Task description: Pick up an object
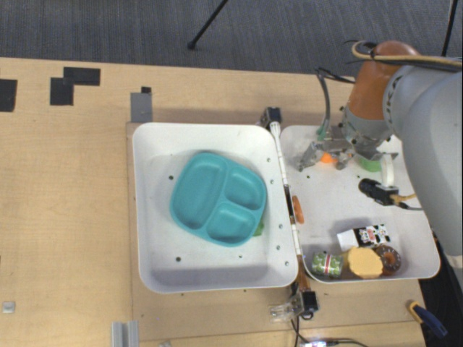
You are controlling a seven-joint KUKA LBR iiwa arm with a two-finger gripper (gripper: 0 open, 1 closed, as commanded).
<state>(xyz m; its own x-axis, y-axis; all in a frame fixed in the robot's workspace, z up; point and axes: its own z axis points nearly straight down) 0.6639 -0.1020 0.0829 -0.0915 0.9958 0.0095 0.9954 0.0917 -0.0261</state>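
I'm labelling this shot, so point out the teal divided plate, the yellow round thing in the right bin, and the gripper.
teal divided plate [219, 198]: camera view, on its central ridge.
yellow round thing [364, 262]: camera view, on its top face.
gripper [327, 155]: camera view, midway between its fingertips.

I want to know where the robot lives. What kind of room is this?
Probably a robot lab or test room, not a home. A grey robot arm reaches over a wooden bench holding two white bins, one with a teal divided plate, one with small toys. Cables and a stand's leg show nearby.
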